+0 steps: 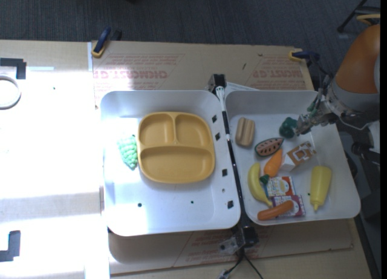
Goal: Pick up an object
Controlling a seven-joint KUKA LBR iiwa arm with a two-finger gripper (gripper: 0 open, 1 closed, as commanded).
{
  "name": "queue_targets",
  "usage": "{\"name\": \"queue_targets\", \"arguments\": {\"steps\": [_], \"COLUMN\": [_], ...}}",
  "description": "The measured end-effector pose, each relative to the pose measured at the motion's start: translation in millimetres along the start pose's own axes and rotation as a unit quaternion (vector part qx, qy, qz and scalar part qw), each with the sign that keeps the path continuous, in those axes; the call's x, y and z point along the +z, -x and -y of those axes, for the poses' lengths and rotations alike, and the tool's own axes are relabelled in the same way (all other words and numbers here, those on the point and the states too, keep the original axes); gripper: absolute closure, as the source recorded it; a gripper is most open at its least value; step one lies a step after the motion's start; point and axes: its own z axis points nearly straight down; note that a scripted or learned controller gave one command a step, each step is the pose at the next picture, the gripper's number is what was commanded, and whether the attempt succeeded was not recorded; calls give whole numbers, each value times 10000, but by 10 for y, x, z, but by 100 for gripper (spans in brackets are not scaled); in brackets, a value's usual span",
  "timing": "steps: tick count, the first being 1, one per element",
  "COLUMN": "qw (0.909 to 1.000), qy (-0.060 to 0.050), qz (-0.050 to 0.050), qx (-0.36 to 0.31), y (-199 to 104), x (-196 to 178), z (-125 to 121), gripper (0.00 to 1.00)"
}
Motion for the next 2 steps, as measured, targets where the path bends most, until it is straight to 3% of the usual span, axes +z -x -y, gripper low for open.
{"name": "queue_targets", "arguments": {"steps": [1, 2], "qw": [10000, 10000], "qy": [-1, 42], "qz": [0, 27], "qx": [1, 78], "y": [-1, -317], "x": [2, 346], "z": [0, 477], "gripper": [0, 0]}}
